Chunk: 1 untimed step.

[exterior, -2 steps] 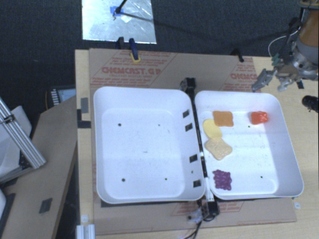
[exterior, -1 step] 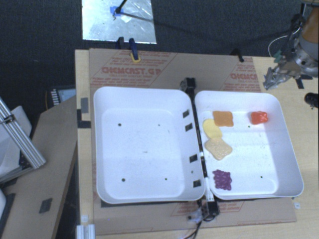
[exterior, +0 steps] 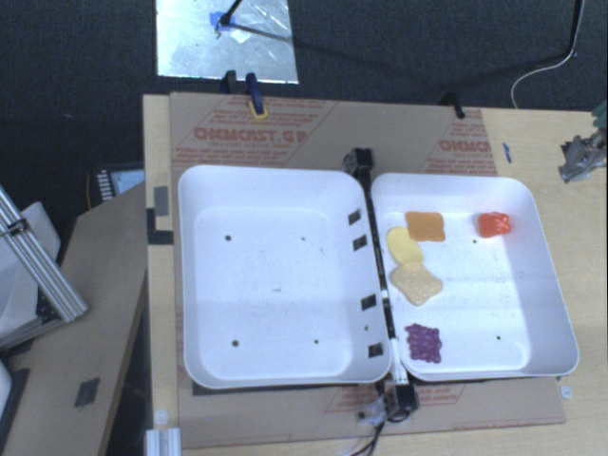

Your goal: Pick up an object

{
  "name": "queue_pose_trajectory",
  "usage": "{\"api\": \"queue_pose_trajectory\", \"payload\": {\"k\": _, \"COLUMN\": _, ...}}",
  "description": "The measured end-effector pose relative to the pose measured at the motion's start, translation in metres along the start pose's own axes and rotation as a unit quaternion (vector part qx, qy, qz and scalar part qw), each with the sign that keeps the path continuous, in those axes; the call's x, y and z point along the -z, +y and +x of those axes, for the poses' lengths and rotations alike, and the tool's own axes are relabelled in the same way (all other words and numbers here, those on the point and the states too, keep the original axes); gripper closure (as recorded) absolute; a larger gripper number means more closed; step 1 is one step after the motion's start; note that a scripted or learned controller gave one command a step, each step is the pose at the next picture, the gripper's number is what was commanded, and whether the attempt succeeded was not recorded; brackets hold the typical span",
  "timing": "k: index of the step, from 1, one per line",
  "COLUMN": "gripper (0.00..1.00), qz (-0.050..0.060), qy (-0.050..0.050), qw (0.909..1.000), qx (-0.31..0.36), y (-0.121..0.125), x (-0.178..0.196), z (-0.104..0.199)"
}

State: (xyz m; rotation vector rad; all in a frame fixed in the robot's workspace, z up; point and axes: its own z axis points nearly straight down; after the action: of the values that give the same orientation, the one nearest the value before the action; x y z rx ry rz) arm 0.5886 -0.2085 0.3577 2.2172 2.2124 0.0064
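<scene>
The right bin (exterior: 541,283) holds several small items. An orange slab (exterior: 425,226) lies near its back left, with a red piece (exterior: 493,224) to its right. A yellow piece (exterior: 404,247) and a beige cracker-like piece (exterior: 416,283) lie against the left wall. A purple grape cluster (exterior: 424,343) sits near the front left corner. My gripper (exterior: 581,157) shows as a small grey shape at the right edge of the view, outside the right bin and beyond its back right corner, well apart from every item.
The left bin (exterior: 190,255) stands beside the right one, joined by a black hinge strip (exterior: 366,255). Both rest on a cardboard sheet (exterior: 313,126). A shiny foil square (exterior: 226,27) lies on the floor behind. A metal frame (exterior: 38,264) stands at the left.
</scene>
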Motion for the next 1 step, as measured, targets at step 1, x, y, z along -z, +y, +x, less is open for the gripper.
{"api": "queue_pose_trajectory", "payload": {"k": 1, "gripper": 1.00, "qz": -0.006, "qy": -0.002, "qw": 1.0000, "qx": 0.004, "y": 0.0208, "x": 0.1854, "z": 0.0018}}
